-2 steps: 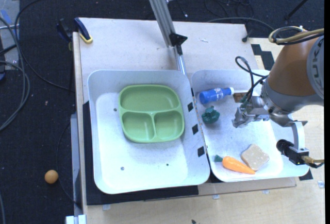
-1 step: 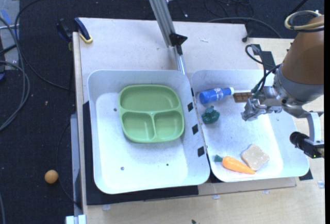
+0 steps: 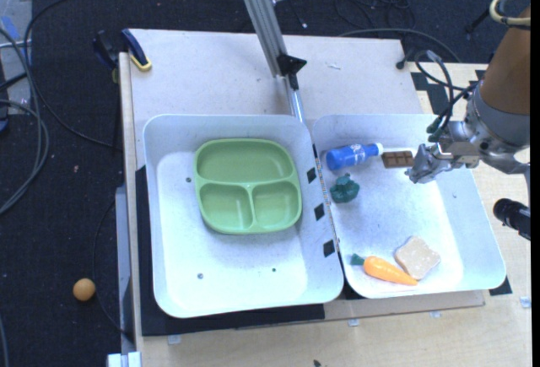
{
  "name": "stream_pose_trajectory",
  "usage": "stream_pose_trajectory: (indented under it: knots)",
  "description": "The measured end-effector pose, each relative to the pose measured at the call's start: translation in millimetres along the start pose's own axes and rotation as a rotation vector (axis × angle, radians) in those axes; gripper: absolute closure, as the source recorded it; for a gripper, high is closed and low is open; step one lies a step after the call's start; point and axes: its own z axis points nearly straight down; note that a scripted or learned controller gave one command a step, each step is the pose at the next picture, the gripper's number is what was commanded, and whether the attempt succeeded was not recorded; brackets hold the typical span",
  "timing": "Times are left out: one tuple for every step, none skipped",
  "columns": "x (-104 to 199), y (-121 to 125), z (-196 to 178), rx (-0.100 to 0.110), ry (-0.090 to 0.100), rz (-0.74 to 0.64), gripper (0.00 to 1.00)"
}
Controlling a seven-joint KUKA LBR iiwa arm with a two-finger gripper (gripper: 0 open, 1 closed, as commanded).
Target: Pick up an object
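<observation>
The right bin (image 3: 472, 226) holds several objects. A blue bottle (image 3: 350, 156) with a white cap lies on its side near the bin's far left. A small brown bar (image 3: 396, 159) rests just right of the bottle's cap. A teal toy (image 3: 343, 189) sits below the bottle. An orange carrot (image 3: 389, 270) and a tan bread slice (image 3: 418, 256) lie at the near edge. My gripper (image 3: 419, 169) hangs low over the bin's far right part, right next to the brown bar's right end. Nothing visible is lifted off the bin floor.
The left bin (image 3: 169, 272) holds a green divided plate (image 3: 249, 185). A slanted metal pole (image 3: 263, 11) rises behind the bins. A small orange ball (image 3: 83, 289) lies on the floor at left. Black clips (image 3: 322, 205) line the seam between the bins.
</observation>
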Motion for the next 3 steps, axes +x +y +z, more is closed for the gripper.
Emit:
stream_pose_trajectory:
  knots:
    - [51.6, 12.7, 0.5, 0.004, 0.003, -0.005, 1.0]
    - [91.2, 28.4, 14.3, 0.006, 0.002, -0.004, 1.0]
    - [144.1, 53.7, 31.8, 0.005, 0.002, -0.005, 1.0]
